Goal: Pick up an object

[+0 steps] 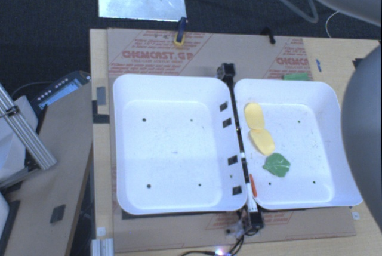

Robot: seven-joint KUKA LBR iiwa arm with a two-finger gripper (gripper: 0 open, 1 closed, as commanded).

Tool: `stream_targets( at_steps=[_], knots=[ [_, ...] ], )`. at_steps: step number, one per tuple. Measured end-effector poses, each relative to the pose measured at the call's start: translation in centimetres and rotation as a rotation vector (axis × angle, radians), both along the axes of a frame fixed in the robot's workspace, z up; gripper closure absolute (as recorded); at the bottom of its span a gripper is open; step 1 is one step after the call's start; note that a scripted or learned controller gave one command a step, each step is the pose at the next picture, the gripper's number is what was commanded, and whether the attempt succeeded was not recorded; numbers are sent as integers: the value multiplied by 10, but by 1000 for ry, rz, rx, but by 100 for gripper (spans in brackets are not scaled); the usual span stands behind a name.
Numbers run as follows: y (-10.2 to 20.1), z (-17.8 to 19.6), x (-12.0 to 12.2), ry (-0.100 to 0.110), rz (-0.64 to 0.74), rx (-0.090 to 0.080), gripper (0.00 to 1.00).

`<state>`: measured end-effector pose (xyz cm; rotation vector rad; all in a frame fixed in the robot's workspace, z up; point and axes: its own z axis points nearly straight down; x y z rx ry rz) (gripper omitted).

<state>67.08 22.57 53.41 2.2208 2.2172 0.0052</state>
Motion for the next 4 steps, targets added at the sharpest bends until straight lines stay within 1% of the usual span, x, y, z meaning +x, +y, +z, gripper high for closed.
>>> stream_targets(
  at_steps=[1,2,3,4],
  knots=[
    [8,1,-3,2,5,1,100],
    [10,-41,-105,11,10,1,100],
    [9,4,-124,-1,7,4,100],
    [9,2,-187,5,9,2,100]
  ],
)
